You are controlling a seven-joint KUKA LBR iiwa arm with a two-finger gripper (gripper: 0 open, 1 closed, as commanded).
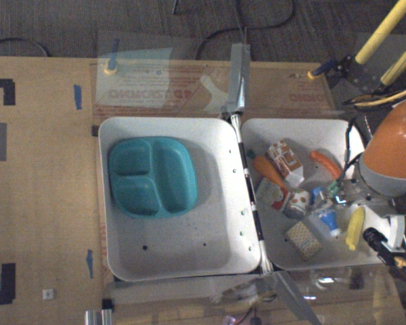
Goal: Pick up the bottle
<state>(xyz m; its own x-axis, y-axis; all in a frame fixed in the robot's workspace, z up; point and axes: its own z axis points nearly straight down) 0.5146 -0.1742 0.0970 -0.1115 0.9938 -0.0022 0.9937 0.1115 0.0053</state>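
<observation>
The bottle [327,218] is a small clear one with blue markings. It lies in the right bin [294,128] near the middle, between a patterned can [298,203] and a yellow banana [355,227]. The arm's orange band [392,147] and grey wrist [384,181] hang over the bin's right side. The gripper [344,190] sits below the wrist, just up and right of the bottle, mostly hidden by the arm. Nothing is seen held in it.
The right bin also holds an orange carrot [268,170], a small carton [286,160], a second orange piece [325,163], a red-and-white packet [271,193] and a tan sponge block [303,240]. A teal divided plate [152,176] lies in the left bin [189,249]. Yellow-handled tools [386,26] stand at the back right.
</observation>
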